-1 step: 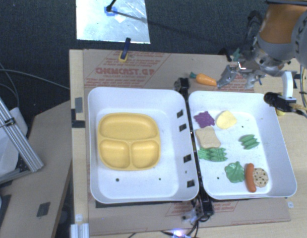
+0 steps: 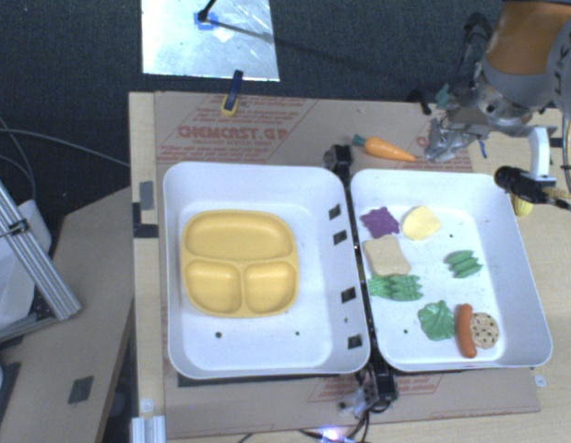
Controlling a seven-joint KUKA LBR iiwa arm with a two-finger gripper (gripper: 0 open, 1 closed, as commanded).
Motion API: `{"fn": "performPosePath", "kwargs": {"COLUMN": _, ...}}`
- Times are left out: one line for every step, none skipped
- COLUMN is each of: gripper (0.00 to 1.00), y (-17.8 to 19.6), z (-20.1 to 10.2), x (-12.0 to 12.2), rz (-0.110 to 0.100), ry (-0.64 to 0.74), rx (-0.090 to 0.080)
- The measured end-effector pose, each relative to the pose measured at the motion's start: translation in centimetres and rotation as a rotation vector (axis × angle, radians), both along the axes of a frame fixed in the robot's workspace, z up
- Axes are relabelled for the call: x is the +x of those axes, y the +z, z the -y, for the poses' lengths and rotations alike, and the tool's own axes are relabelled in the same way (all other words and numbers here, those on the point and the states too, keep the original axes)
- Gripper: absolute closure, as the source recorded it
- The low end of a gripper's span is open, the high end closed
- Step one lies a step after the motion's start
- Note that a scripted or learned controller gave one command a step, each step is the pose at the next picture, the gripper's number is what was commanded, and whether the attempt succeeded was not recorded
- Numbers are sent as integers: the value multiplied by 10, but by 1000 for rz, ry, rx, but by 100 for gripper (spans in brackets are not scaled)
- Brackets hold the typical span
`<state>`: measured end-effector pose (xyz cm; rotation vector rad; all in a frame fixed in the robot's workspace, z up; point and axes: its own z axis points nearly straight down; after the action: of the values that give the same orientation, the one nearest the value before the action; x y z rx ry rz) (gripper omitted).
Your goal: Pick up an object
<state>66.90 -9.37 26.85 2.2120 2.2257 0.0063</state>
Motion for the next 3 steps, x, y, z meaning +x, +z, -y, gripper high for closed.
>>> {"fn": "performPosePath", "kwargs": {"gripper": 100, "y": -64, "z": -79, "x": -1, "rz": -7, "ry": 4, "rx": 2}}
{"fn": "performPosePath", "kwargs": {"gripper": 100, "y": -56, "z": -148, "x": -58, "rz": -8, "ry": 1, "rx": 1}}
{"fn": "performPosePath", "kwargs": {"gripper": 100, "y": -127, "z": -221, "x": -66, "rz": -8, "ry": 3, "rx": 2}}
